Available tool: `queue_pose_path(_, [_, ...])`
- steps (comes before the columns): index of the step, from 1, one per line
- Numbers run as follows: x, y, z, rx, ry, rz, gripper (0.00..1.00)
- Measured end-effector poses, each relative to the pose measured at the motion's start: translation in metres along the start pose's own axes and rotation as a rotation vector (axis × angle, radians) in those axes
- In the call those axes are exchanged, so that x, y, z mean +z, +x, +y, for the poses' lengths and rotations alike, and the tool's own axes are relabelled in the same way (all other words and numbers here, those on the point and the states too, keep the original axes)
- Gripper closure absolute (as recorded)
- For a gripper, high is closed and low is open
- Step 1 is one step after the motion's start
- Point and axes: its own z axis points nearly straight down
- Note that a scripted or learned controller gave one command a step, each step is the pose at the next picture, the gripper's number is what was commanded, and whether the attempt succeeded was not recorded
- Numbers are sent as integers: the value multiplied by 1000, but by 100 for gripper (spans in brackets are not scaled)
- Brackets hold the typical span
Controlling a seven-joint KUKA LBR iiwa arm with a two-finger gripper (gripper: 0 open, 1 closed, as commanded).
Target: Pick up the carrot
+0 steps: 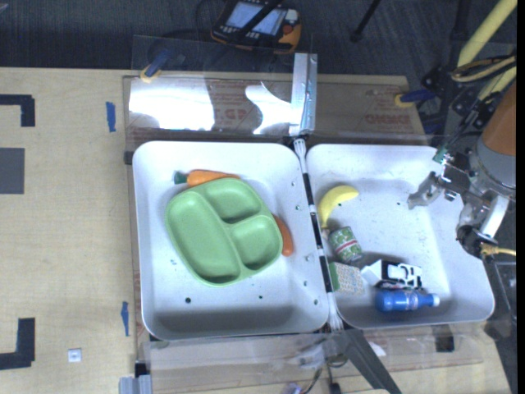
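Your landmark is the green divided plate (223,230), which lies tilted in the left bin (156,302) on the counter (66,220).

Far left of the plate, the bare wooden counter carries black corner marks and strips of blue tape.

Touching the plate's far-left rim you see the carrot (210,176), orange with a dark green top pointing left; the plate hides most of it, so only its upper edge shows. A second orange piece (285,236) peeks out along the plate's right rim; you cannot tell whether it belongs to the same carrot.

Right of the plate, across the divider, the right bin (385,171) holds a yellow banana (335,200), nearest the plate. Just below the banana stands a small green-labelled can (345,244), and below that a speckled packet (350,280). Further right lie a black-and-white object (400,273) and a blue bottle (404,301) on its side.

Furthest from the plate, at the right bin's far-right rim, is the hand (459,194) on the grey arm, with its orange band (501,125) above. It hangs over that rim, well apart from the carrot, with the whole right bin and the plate between them. Nothing is seen in it; whether it is spread or pressed together you cannot tell.
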Motion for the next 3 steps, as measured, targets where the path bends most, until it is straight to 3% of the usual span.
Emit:
queue_pose_path(1, [51,-12,-42,-387,2,2,0])
queue_pose_path(2, [90,32,-89,-171,-8,1,0])
queue_pose_path(3, [90,32,-89,-171,-8,1,0])
